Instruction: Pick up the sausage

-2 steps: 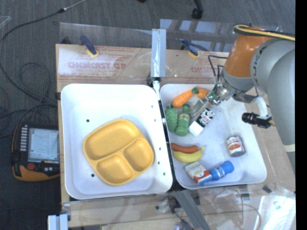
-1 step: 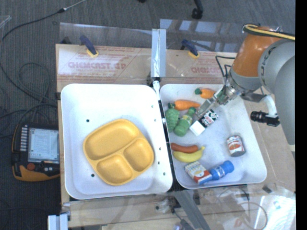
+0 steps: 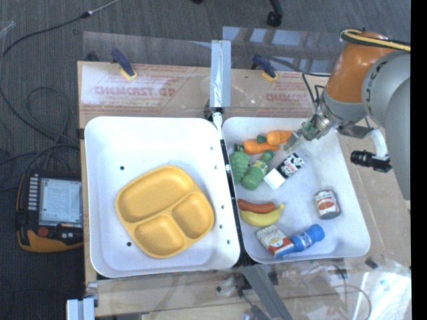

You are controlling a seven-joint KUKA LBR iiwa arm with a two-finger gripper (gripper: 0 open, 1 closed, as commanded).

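Camera view: right bin (image 3: 347, 179) holds sausage (image 3: 257, 207) touching banana (image 3: 261, 217); end effector (image 3: 308, 131) grip state unclear.

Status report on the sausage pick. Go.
Pincer over right bin's far side, by the carrot. Sausage untouched, lying near the left wall, on the banana. Nothing on top of it.

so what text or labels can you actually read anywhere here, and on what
"CHEMCAST" is my best reading of faint red mirrored lettering on the brown paper-covered sheet behind the white bins; uncertain.
Fainter red print on that sheet's right part: too blurred.
Small red-labelled tin can: label unreadable.
Red and white carton: print too small.
Black and white cow-patterned carton: no legible words.
Orange-edged handheld pendant screen: too blurred.
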